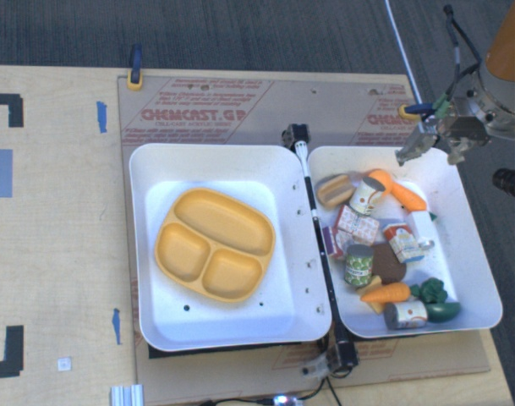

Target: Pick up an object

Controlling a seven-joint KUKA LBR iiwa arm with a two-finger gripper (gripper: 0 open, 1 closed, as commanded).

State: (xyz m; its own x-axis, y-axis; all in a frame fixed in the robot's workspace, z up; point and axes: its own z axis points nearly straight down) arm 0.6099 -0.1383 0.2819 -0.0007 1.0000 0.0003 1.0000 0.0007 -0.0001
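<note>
above the far right corner of the right bin (pixel 481 299) hangs the gripper (pixel 430 148); whether its fingers are spread or closed i cannot tell, and nothing shows between them. below it in that bin lie toy foods: a hot dog (pixel 334 189), an orange carrot (pixel 396 190), small cans (pixel 358 266) and broccoli (pixel 430 292). the left bin (pixel 147 227) holds a yellow divided tray (pixel 215 244).

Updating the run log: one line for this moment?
gripper: open, above right bin far edge | held: nothing | toy food: in right bin | yellow tray: left bin
</note>
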